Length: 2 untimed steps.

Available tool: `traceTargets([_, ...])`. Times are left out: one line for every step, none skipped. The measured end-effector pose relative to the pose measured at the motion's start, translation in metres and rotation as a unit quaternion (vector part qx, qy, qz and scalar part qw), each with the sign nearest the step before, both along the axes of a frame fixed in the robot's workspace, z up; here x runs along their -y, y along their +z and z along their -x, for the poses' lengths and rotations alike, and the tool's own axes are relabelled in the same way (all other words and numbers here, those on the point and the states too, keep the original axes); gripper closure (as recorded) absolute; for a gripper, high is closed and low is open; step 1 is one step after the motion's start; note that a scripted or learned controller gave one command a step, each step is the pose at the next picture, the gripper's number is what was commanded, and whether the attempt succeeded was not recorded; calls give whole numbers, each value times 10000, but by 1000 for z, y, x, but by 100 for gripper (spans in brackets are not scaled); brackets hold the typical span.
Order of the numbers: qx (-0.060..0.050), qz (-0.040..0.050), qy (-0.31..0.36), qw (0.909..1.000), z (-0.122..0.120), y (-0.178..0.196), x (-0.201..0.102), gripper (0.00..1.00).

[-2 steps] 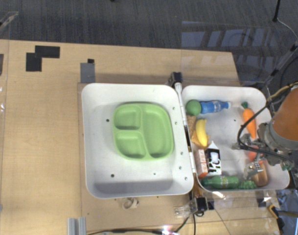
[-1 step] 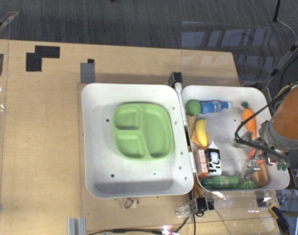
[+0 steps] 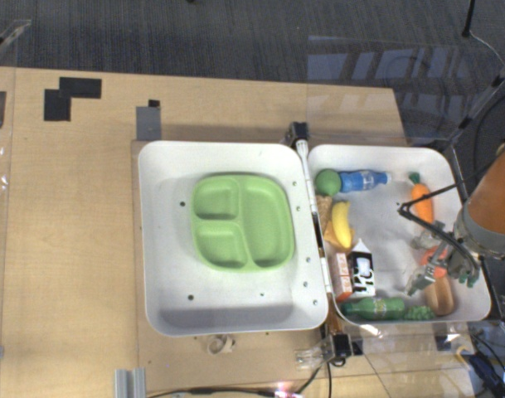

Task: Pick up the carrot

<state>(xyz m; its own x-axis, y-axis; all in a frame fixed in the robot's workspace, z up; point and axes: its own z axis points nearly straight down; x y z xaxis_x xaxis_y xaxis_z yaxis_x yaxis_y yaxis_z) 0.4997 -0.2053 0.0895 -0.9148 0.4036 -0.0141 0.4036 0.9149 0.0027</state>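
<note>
Lying near the far right corner of the right bin (image 3: 376, 157), the carrot (image 3: 420, 202) points its green top away from the camera. Nearer than the carrot, the jaws (image 3: 435, 270) hang low over that bin's right side; their state cannot be told. Left of the carrot sit a blue bottle (image 3: 361, 180), a green ball (image 3: 327, 182) and a banana (image 3: 341, 225). A black-and-white carton (image 3: 362, 273) bears print too small to read. The left bin (image 3: 165, 247) holds a green divided plate (image 3: 240, 222).
</note>
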Motion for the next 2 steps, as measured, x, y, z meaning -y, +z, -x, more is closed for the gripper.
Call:
traceTargets([12, -9, -1181, 9930, 7, 0, 1, 0])
traceTargets([-7, -44, -2299, 9732, -108, -2, -3, 0])
